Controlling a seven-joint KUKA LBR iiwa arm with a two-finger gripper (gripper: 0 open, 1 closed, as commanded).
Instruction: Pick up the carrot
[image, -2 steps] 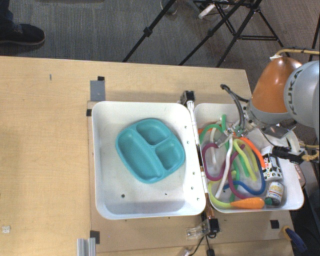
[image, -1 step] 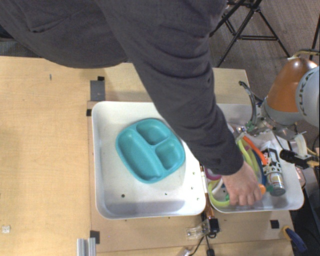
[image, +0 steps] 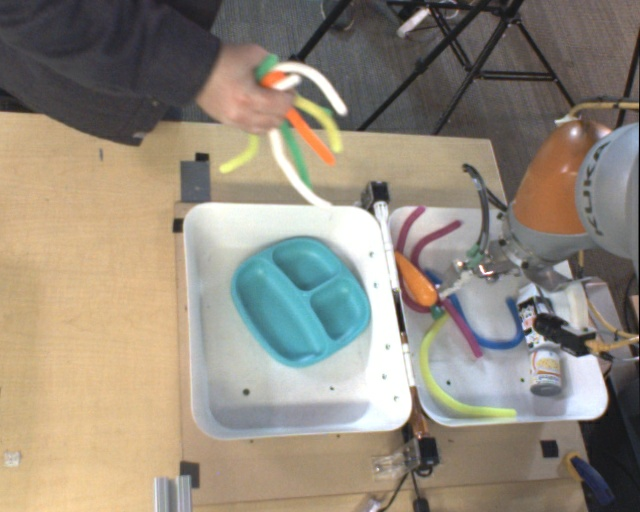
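The carrot (image: 416, 282), orange with a green tip, lies in the right bin (image: 585, 400) against its left wall. My gripper (image: 482, 266) hangs over the middle of that bin, a short way to the right of the carrot and apart from it. The grey arm with its orange band (image: 560, 180) comes in from the right. Nothing shows in the gripper.
A person's hand (image: 245, 92) holds several coloured bendy sticks over the bench behind the left bin (image: 215, 400). A teal divided plate (image: 300, 300) lies in that bin. Purple (image: 425, 240), blue (image: 495, 340) and yellow-green (image: 450, 395) tubes and a small bottle (image: 545, 368) share the right bin.
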